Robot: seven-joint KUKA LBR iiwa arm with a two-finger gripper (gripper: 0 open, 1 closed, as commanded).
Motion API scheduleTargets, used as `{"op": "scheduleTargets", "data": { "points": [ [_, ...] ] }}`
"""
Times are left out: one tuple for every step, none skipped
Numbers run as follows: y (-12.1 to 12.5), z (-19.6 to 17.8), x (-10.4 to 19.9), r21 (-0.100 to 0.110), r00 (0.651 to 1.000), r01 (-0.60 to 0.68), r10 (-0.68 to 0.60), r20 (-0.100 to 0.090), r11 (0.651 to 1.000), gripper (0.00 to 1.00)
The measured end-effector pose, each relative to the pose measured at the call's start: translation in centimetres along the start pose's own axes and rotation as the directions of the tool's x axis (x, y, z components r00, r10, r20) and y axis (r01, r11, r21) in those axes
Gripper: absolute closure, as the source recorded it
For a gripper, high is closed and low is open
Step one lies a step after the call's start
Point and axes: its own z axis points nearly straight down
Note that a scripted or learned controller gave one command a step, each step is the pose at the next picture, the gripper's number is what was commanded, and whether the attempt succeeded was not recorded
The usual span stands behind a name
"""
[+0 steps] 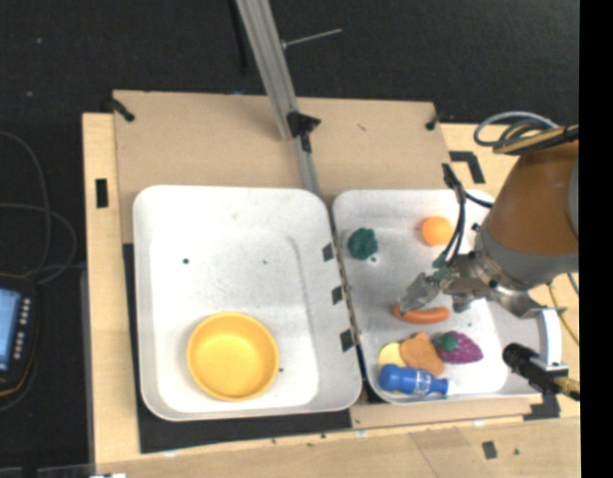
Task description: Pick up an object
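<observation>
In the right bin (386, 217) lie several small toys: a dark green lump (362, 243), an orange ball (436, 230), an orange-red carrot-like stick (422, 315), a purple piece with a green tip (458, 347), a tan-orange piece (420, 352), a yellow piece (390, 354) and a blue cylinder (411, 380). My gripper (426, 292) hangs low over the middle of this bin, just above the carrot-like stick. Its fingers (418, 295) point down and left, close to the stick. Nothing shows between them.
The left bin (177, 227) holds a yellow bowl (233, 355) near its front. A metal pole (277, 78) rises from the back between the bins. The grey and orange arm (530, 217) covers the right bin's right side. A tablet (3, 332) sits at far left.
</observation>
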Motion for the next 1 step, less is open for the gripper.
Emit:
{"op": "scheduleTargets", "data": {
  "points": [
    [0.01, 0.00, -0.02, -0.001, 1.000, -0.001, 0.001, 0.000, 1.000, 0.00]
  ]
}}
